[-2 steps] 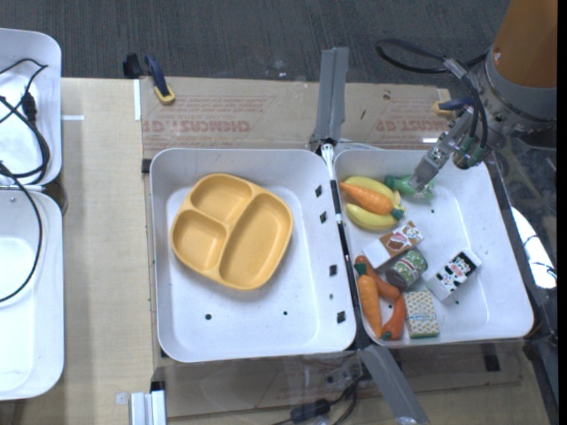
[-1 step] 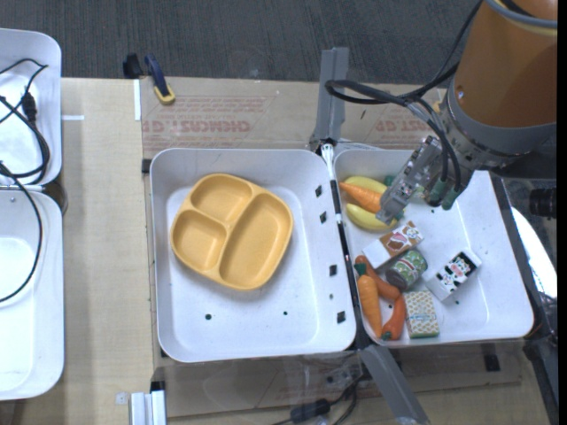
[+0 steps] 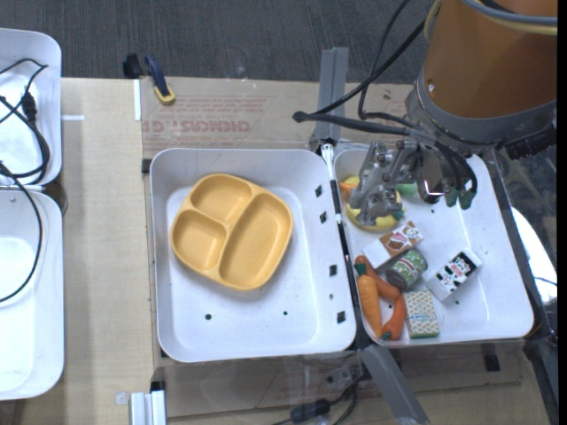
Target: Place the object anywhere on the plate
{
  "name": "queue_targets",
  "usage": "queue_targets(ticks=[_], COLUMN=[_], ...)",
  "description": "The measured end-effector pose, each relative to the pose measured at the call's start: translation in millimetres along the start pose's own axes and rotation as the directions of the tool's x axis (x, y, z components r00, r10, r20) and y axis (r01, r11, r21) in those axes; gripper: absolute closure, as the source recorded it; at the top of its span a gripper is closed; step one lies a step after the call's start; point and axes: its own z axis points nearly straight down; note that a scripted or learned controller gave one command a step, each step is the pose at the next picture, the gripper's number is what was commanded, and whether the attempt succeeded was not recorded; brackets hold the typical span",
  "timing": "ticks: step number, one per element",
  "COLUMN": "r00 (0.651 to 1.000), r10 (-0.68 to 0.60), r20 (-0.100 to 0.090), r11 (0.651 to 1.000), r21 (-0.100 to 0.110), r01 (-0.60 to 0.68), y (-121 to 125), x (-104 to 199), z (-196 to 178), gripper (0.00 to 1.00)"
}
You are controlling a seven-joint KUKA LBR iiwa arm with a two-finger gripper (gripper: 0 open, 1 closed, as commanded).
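The divided yellow plate (image 3: 232, 229) holds nothing yet; right of it the gripper (image 3: 379, 193) hovers over the toy food, its pincer's state impossible to tell

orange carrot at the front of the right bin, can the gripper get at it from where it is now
Probably yes. The carrot lies uncovered, open from above, though a can and a second carrot crowd it. The gripper hangs over the same bin's back.

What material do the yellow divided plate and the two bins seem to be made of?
The yellow divided plate looks like matte moulded plastic: one even colour, soft rounded ridges, no glare. The left bin and the right bin look like smooth white plastic with rounded rims, though painted metal is possible.
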Motion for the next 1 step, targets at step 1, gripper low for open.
queue_targets(ticks=[1], r00=[0.982], r10=[-0.189], r20=[-0.001], r11=[0.982], r21=[0.000], r01=[0.189], y=[19.8], x=[11.1], z=[33.8], gripper=[1.00])
